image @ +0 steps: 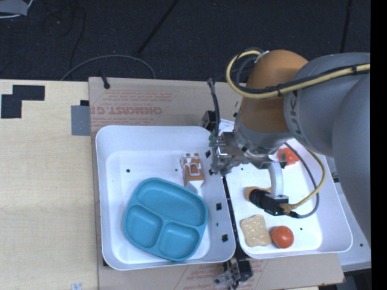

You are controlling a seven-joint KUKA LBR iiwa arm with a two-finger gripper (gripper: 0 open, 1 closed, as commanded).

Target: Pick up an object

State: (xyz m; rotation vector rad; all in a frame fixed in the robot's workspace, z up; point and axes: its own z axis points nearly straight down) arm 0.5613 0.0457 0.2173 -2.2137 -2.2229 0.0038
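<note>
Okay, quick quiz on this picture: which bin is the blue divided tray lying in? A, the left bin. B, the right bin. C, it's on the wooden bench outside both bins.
A: the blue tray lies flat in the left bin, near its front, while the toast and tomato lie in the right bin.

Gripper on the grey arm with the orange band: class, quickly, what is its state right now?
Gripper: cannot be told; it hangs over the wall between the two shallow white bins.
</note>
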